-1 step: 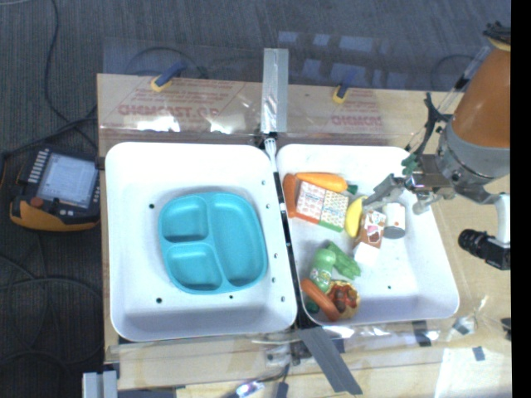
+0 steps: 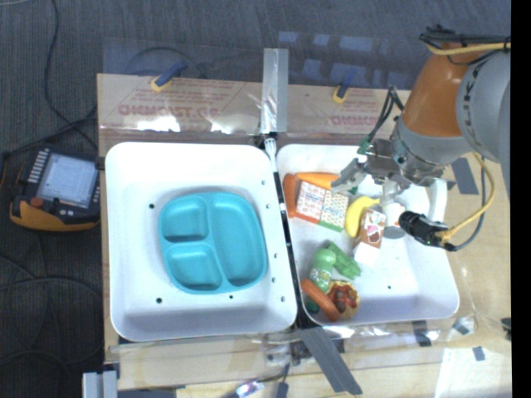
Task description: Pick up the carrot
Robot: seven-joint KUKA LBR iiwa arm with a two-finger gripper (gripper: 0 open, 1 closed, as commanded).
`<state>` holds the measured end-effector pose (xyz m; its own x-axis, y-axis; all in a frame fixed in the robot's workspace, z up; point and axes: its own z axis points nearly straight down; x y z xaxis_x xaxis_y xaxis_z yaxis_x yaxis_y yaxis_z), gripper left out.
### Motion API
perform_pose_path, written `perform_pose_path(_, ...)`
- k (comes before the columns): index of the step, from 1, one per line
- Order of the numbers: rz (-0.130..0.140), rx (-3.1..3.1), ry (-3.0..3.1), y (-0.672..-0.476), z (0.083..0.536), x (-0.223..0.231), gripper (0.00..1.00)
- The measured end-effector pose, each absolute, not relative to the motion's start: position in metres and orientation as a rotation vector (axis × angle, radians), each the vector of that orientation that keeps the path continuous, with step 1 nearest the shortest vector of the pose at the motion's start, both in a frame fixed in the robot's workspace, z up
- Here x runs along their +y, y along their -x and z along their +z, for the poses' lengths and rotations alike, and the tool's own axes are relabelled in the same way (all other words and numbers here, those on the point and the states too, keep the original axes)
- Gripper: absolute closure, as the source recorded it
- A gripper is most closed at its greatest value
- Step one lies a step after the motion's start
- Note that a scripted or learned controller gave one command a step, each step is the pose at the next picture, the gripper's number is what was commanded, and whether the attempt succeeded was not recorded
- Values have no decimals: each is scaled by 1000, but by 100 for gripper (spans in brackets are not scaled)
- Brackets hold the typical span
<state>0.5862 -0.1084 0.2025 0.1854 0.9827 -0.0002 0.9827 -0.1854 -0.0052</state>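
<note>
Hovering just above the banana (image 2: 358, 215), the end effector (image 2: 372, 182) spreads open, holding nothing; the carrot (image 2: 316, 298) lies well below.

- Robot lab, probably: a grey arm (image 2: 465, 98) over two white bins (image 2: 133, 305) on a taped cardboard bench (image 2: 191, 106).
- Teach pendant (image 2: 54, 189) and loose cables (image 2: 33, 23) on grey carpet (image 2: 348, 7).

Glossy plastic bins (image 2: 124, 247) (tray (image 2: 211, 239) smooth too).
</note>
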Motion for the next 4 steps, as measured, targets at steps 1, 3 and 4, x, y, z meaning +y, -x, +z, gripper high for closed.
perform_pose_path(1,6,-2269,2173,-637,200,-121,0)
perform_pose_path(3,28,-2017,2388,-661,98,-117,100)
perform_pose_path(4,7,-1837,2548,-650,214,-93,100)
